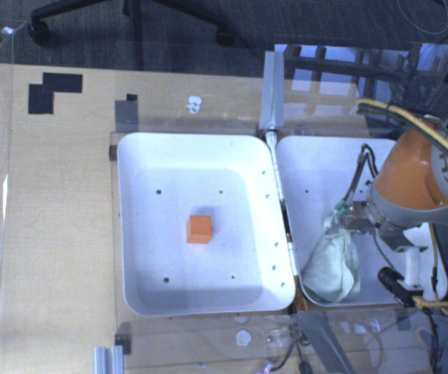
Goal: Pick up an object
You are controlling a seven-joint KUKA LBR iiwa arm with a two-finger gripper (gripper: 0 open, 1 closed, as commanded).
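A small orange cube (pixel 199 229) lies near the middle of the left white bin (pixel 142 170). A crumpled pale, greenish-white cloth (pixel 333 267) rests in the front left part of the right bin (pixel 317 162). Its top narrows to a point right under my gripper (pixel 347 215). The gripper hangs over the cloth's upper end, below the arm's orange band (pixel 409 176), and touches or nearly touches the cloth there. The wrist hides the contact point.
A raised rim (pixel 282 216) divides the two bins. Cables loop around the wrist (pixel 361 170), and the arm's body covers the right side of the right bin. A wooden bench (pixel 52 232) surrounds the bins.
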